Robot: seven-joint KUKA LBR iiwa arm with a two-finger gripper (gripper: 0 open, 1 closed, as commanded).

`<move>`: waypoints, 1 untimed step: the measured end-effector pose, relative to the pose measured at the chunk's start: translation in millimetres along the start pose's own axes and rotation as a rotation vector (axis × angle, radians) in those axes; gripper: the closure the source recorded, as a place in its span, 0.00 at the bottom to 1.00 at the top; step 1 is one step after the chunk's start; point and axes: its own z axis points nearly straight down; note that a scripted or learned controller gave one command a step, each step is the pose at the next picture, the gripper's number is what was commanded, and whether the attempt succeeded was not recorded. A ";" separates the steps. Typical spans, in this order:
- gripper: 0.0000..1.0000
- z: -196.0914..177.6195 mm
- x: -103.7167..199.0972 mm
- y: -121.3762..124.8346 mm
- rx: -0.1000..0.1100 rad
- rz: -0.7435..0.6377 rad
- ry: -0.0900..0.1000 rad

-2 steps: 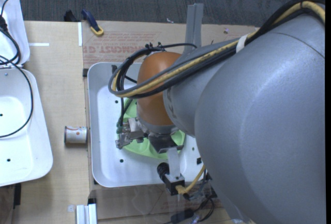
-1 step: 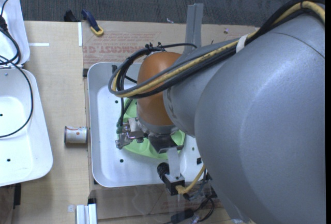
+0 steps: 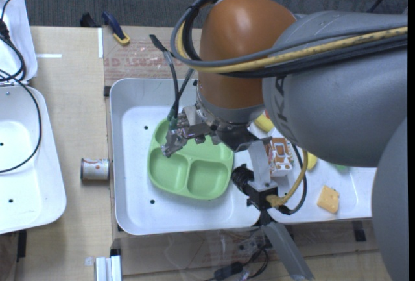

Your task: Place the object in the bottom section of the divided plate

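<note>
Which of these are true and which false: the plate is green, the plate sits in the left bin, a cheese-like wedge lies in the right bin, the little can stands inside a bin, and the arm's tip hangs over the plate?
1. The plate is green. True.
2. The plate sits in the left bin. False: it lies in the right bin.
3. A cheese-like wedge lies in the right bin. True, toward its right side.
4. The little can stands inside a bin. False: it lies on its side on the bench, between the two bins.
5. The gripper hangs over the plate. True, above its left edge.
</note>
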 end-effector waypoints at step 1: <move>1.00 -5.5 -0.3 0.8 0.008 -0.002 -0.005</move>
